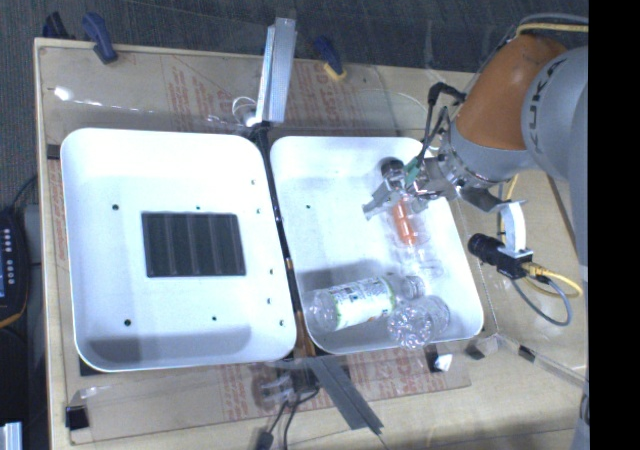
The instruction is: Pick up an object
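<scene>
Reaching in from the right of the camera view, the grey arm with its orange band has its tool low over the upper right part of the right bin, and I cannot tell from this slant what state the tool is in. Directly below the tool in the view, and seemingly touching or nearly touching it, lies a clear item with an orange inner part; its long axis runs almost straight away from the tool toward the near rim of the bin, tilted slightly to the right. My judgement is that this is the nearest candidate for the pick, and that the coming move turns on lining the tool across that long axis, not along it. Farther from the tool, near the bin's front wall, lies a clear bottle with a pale label, its long axis roughly crosswise to the orange item's. Just beside the bottle's cap end sits crumpled clear plastic. Well apart from the tool, on its far side of the divider, the left bin holds a dark ribbed rectangle. Both bins sit on the desk.
</scene>
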`<state>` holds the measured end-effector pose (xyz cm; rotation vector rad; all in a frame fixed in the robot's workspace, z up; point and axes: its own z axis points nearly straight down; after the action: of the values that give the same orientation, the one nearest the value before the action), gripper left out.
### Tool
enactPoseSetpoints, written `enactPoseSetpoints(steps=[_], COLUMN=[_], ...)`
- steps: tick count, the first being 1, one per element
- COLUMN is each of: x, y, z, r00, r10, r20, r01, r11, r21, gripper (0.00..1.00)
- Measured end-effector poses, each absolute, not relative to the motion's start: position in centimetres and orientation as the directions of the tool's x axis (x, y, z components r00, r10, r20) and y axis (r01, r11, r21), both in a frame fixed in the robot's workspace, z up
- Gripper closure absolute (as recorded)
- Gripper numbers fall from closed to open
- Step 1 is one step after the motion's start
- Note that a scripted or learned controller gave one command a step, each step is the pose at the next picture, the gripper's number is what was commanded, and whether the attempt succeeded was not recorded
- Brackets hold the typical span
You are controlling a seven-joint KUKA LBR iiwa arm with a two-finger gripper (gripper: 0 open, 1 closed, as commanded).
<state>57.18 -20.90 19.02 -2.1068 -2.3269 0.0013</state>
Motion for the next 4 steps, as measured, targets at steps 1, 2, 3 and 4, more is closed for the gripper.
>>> enactPoseSetpoints(steps=[1, 2, 3, 4], x=[62.9, 65.3, 62.1, 61.2], y=[-20.9, -16.1, -18.8, -20.9], z=[13.0, 22.7, 18.8, 18.7], r00=[-0.130, -0.405, -0.126, -0.182], r10=[0.992, 0.914, 0.992, 0.983], r20=[0.001, -0.003, 0.001, 0.002], r01=[0.992, 0.914, 0.992, 0.983], r11=[0.130, 0.405, 0.126, 0.182], r21=[-0.003, 0.002, -0.004, -0.005], gripper=[0.00, 0.00, 0.00, 0.00])
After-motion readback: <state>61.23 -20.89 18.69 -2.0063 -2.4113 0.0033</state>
